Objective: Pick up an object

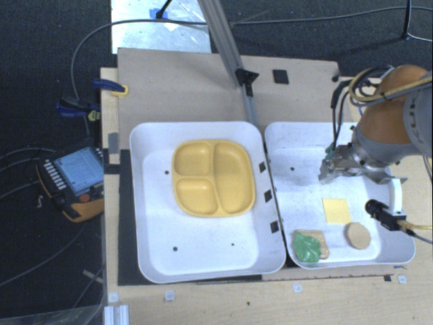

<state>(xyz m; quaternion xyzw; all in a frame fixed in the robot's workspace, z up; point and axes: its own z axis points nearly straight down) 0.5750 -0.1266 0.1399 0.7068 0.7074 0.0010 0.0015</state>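
My jaws (327, 170) hang over the right bin's (298, 137) bare middle, spread or pressed I cannot tell, while the yellow square (336, 210), tan disc (358, 235) and green piece (308, 247) lie along its near edge, reachable

A yellow divided plate (214, 177) lies in the left bin (152, 249). In the right bin (291, 156), the gripper (329, 170) hangs above a yellow square (336, 210), tan round piece (358, 235) and green-topped item (309, 246).
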